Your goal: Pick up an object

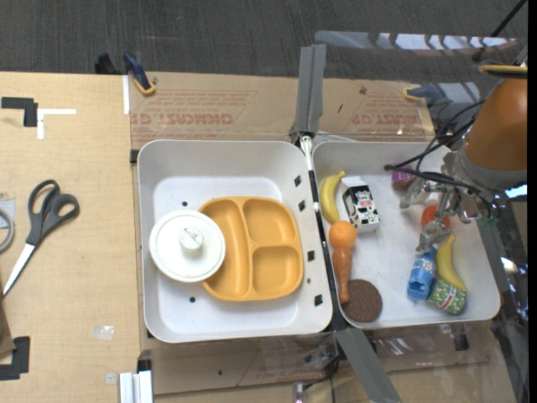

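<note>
My gripper [438,222] hangs low over the right side of the right bin [390,250], under the orange-banded wrist [502,128]. A small red-orange object [430,215] sits right at the gripper; whether it is held I cannot make out. Just below lie a blue bottle [421,278], a yellow banana [450,260] and a green packet [450,298]. Further left in the same bin are another banana [331,196], a white carton with black print [362,206], an orange carrot-shaped toy [341,254] and a brown round cookie [363,300].
The left bin [155,309] holds a yellow divided plate [256,250] with a white round lid [188,243] over its left side. Scissors [40,217] lie on the bench at the far left. A purple item [403,175] sits near the right bin's back wall.
</note>
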`<state>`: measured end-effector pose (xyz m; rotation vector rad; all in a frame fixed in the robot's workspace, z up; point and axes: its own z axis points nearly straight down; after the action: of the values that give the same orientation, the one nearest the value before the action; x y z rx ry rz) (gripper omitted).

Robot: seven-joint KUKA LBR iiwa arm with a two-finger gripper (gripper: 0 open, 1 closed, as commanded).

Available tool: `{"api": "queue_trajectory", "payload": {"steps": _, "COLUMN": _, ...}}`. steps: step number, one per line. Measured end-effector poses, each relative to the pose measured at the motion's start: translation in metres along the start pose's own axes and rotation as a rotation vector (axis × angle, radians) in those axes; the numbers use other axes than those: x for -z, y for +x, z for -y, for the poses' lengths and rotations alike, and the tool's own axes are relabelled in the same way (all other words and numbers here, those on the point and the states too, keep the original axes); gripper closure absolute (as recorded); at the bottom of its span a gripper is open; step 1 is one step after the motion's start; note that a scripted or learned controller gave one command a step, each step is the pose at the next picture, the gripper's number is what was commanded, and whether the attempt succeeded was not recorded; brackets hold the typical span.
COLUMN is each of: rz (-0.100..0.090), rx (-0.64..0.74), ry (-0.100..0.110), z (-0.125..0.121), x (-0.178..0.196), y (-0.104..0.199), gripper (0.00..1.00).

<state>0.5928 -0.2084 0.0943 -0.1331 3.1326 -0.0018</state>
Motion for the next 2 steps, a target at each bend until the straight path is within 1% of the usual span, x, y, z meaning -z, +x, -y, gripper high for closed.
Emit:
{"api": "queue_trajectory", "payload": {"steps": 1, "rz": -0.002, "rx": -0.015, "ry": 0.000, "z": 0.008, "x": -0.001, "y": 0.064, "gripper": 0.00}}
{"api": "queue_trajectory", "payload": {"steps": 2, "rz": 0.003, "rx": -0.012, "ry": 0.002, "z": 0.007, "x": 0.010, "y": 0.062, "gripper": 1.00}}
